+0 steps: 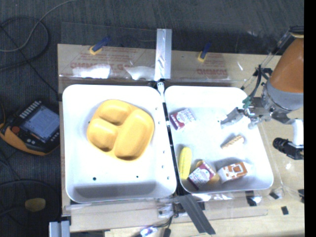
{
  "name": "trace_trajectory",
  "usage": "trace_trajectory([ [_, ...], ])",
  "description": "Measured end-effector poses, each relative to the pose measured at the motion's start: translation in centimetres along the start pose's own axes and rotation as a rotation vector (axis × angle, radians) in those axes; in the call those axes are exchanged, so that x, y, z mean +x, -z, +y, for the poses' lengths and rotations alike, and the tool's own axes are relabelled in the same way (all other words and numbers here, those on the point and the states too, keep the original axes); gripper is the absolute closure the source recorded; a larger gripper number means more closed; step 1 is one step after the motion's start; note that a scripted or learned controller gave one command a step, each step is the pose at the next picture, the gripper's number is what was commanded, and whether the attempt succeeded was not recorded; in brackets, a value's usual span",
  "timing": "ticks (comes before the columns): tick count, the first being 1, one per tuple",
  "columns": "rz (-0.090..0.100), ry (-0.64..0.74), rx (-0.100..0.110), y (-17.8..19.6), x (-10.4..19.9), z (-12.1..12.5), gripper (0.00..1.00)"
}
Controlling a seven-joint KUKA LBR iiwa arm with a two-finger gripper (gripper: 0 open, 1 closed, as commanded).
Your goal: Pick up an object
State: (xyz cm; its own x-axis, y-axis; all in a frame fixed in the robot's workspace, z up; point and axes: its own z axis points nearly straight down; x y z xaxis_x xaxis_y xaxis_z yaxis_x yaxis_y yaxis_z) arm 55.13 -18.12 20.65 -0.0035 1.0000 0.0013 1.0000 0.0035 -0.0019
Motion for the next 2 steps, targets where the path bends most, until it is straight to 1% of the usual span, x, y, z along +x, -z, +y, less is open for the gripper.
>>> trace_trajectory([
  [1, -0.003, -0.040, -0.002, 7.2, -3.4, -0.6, 0.00],
  [2, 0.001, -0.376, 0.001, 0.8, -2.0, -3.2, 0.00],
])
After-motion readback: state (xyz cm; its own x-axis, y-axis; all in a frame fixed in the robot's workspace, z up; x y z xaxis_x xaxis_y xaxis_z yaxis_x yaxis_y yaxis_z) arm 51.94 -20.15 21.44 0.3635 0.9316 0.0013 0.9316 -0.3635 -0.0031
